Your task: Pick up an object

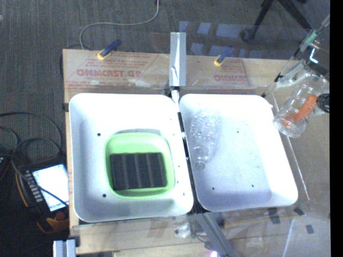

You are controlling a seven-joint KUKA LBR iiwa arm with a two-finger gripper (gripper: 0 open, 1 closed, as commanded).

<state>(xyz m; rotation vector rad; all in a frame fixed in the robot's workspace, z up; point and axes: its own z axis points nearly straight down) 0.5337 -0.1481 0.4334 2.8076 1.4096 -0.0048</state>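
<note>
Gripper (pixel 287 123) closure cannot be determined: the end of the arm (pixel 300 108) appears as a pale, see-through smear, and nothing is seen held in it. The arm hangs over the far right corner of the right bin (pixel 252 191), at the rim. The bench carries 2 white bins side by side. The left bin (pixel 86 143) holds 1 green tray (pixel 139 143) with dark slots, resting flat near the middle of the floor. The right bin holds 1 clear plastic bottle (pixel 202 135), lying on its side just beside the wall shared with the left bin. The bottle's long axis runs from the far side of the bin toward the near side, roughly parallel to that wall, with the narrow end toward the near side. From the gripper, the bottle lies toward the view's left, across the bare floor of the right bin and well apart. Judgement: the bottle is the nearer candidate, and a grasp would need to close across its narrow width.
</note>
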